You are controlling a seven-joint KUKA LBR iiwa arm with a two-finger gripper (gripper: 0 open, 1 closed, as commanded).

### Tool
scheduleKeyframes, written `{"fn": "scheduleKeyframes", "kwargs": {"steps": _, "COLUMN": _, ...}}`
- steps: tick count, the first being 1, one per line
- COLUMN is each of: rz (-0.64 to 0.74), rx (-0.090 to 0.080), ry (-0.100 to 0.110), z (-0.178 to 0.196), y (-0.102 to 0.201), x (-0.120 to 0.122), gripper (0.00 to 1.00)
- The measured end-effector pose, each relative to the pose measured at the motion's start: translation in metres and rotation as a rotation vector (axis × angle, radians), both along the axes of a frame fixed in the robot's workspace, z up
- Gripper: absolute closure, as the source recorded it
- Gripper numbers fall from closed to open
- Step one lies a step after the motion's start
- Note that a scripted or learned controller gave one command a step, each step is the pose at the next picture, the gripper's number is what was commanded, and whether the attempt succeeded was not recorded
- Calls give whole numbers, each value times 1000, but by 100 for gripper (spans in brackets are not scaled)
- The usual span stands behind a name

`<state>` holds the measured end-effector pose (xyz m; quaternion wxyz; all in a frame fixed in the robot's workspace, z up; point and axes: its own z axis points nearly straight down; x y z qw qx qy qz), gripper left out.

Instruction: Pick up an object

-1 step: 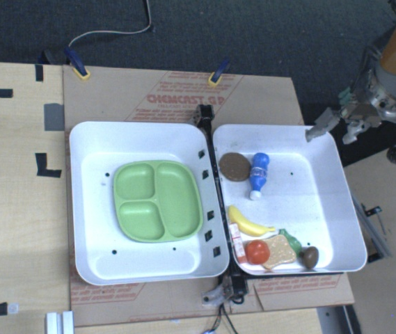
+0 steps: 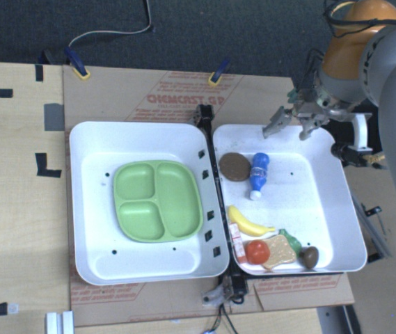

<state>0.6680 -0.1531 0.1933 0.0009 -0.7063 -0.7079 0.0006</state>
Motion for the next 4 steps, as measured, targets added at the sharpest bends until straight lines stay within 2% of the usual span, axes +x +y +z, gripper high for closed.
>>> {"fn": "scheduleKeyframes", "kwargs": {"steps": 1, "rz": -1, "rx": 0, "ry": -3, "z": -102, "y": 40, "x": -8, "gripper": 0}}
{"fn": "scheduleKeyframes", "kwargs": {"steps": 2, "rz": 1, "rx": -1, "ry": -7, "z": -91, "y": 41, "x": -7, "gripper": 100}}
{"fn": "scheduleKeyframes", "kwargs": {"steps": 3, "rz": 1, "rx": -1, "ry": -7, "z": -91, "y": 41, "x": -7, "gripper": 0}}
{"fn": "scheduleKeyframes", "kwargs": {"steps": 4, "rz": -2, "rx": -1, "ry": -12, "z": -105, "y": 38, "x": -23, "gripper": 0}}
